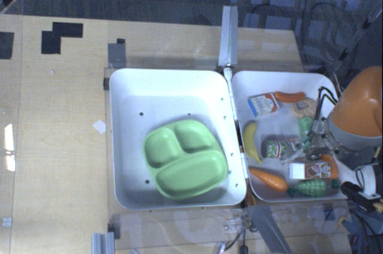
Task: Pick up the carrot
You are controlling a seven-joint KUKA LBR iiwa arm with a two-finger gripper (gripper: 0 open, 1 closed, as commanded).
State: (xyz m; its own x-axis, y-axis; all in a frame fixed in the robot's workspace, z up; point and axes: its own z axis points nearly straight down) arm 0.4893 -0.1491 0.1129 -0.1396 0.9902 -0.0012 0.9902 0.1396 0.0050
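I see the carrot [268,178] lying at lower right of the frame, near the right bin's [239,127] front wall, beside a banana [251,142], gripper [309,140] above it among clutter, grip state I cannot tell, labels unreadable, green tray [185,158] in left bin [125,127].

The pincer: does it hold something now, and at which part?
It cannot be told. The pincer is low among the items in the right bin, while the carrot lies apart near the front wall.

The arm [359,112] is cut off by the right edge, the gripper [311,145] is too blurred for its fingers to be made out, and the items beneath it are partly hidden.
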